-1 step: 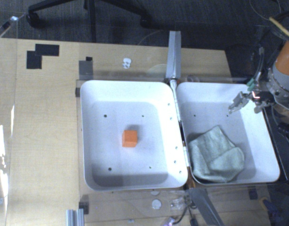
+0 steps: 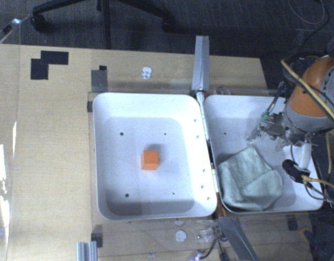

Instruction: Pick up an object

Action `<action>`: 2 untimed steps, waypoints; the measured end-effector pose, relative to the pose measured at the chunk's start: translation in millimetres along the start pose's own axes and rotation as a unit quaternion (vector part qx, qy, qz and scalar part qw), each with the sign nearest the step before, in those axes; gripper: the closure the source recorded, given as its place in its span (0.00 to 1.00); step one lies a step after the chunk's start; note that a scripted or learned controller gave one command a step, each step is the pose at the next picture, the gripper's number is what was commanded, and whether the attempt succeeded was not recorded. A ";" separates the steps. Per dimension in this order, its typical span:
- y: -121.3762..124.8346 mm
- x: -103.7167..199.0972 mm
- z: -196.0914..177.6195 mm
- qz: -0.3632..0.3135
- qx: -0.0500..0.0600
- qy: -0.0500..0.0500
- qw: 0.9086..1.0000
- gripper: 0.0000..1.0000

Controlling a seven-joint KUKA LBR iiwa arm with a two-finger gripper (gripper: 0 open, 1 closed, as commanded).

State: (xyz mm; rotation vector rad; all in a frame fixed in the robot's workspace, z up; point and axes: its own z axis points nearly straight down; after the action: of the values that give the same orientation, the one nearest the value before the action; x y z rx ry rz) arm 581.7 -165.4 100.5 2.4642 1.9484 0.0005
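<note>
A small orange cube (image 2: pixel 150 160) lies near the middle of the left bin (image 2: pixel 110 145). A crumpled grey-green cloth (image 2: pixel 249 179) fills the near corner of the right bin (image 2: pixel 232 118). My gripper (image 2: pixel 263 130) hangs over the right bin's far right part, just above and beyond the cloth's upper edge. The grey arm with its orange band (image 2: pixel 311 94) comes in from the right behind it. Nothing shows in the gripper's grasp.
A metal divider post (image 2: pixel 200 64) stands at the far end between the two bins. Black cables (image 2: pixel 297 170) loop along the right bin's right rim. The wooden bench (image 2: pixel 42 156) stretches out to the left of the bins.
</note>
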 end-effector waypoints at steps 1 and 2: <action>1.7 1.2 -11.9 -0.001 -0.002 0.001 1.000 1.00; -23.7 39.0 -115.9 0.146 -0.001 0.000 0.989 1.00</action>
State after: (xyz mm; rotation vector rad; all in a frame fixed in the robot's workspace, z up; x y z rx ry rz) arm 567.7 -122.0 216.4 2.7217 1.5657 0.0035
